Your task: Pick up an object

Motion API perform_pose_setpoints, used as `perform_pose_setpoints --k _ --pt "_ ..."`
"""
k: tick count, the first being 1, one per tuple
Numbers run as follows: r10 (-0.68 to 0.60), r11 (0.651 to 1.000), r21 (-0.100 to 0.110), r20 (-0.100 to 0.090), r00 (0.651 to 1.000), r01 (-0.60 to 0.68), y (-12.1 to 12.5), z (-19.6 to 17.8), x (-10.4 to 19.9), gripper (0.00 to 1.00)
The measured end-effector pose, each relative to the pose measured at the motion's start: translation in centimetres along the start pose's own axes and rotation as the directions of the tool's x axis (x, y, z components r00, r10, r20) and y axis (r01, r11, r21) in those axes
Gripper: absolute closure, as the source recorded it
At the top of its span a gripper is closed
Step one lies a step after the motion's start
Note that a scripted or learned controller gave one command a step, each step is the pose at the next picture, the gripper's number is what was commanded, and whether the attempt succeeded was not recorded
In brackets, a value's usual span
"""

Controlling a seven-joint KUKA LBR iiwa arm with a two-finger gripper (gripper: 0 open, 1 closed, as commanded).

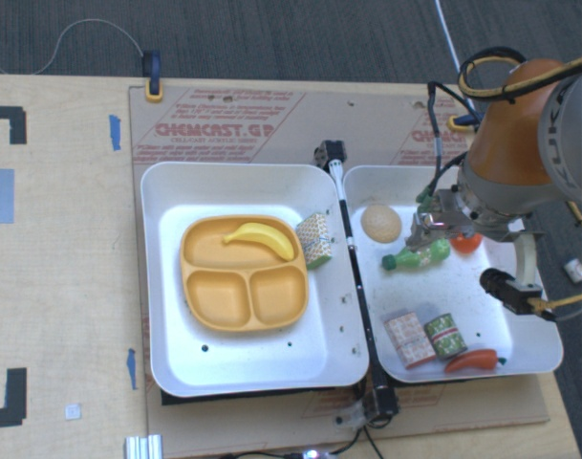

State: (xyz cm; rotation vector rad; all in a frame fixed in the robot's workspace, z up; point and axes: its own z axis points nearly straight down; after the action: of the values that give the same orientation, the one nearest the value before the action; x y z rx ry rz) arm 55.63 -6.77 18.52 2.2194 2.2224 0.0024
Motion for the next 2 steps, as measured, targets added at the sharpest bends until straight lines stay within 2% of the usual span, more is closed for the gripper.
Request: perform_pose_setpoints --k 1,2 --pt "0.000 1.000 0.001 0.001 1.000 0.000 0.0 0.0 -0.1 0.00" --pt "0.001 1.000 0.000 0.001 1.000 -0.001 2.3 7.0 -1.8 0.00"
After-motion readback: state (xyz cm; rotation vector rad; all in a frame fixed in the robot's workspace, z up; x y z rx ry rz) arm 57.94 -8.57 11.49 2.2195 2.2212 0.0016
